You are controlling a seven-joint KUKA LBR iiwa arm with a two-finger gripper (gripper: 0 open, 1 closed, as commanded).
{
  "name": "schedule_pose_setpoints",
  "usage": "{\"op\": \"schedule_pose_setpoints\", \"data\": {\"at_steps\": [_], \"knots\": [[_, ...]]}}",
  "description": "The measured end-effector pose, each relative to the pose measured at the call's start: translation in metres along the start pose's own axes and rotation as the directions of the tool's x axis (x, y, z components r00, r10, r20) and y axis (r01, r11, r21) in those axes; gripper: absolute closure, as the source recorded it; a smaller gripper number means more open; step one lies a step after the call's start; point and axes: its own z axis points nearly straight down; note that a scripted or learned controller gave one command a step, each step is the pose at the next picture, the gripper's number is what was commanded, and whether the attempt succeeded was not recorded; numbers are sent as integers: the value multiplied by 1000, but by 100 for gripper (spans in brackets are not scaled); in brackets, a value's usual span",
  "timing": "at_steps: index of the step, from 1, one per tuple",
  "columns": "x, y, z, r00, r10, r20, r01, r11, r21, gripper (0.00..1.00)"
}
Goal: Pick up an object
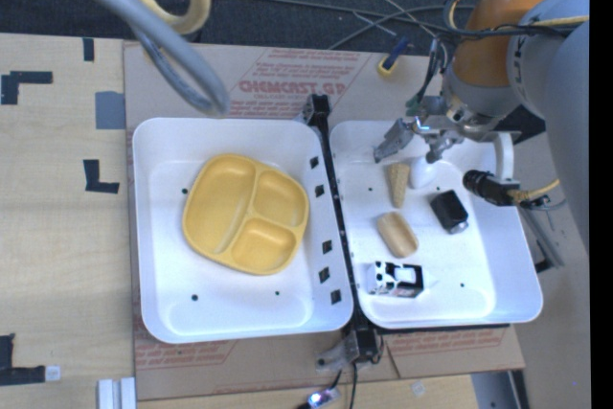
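The grey two-finger end effector (414, 148) hangs over the rear of the right shallow white bin (508, 297), its fingers spread apart with nothing between them; just beneath its tips stands a small tan cone-shaped piece (397, 183); nearer the front lies a tan bread-like oval (397, 234); to the right of that sits a small black block (448, 211); a black-and-white toy (397, 279) rests at the front; the left white bin (163, 302) on the counter holds a yellow divided plastic plate (246, 213).
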Motion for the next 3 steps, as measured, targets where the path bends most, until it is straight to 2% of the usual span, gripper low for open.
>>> {"op": "schedule_pose_setpoints", "data": {"at_steps": [2,3], "knots": [[0,-1,91,1000,-1,2,1,1000,-4,0],[1,0,78,1000,-1,2,1,1000,-6,100]]}}
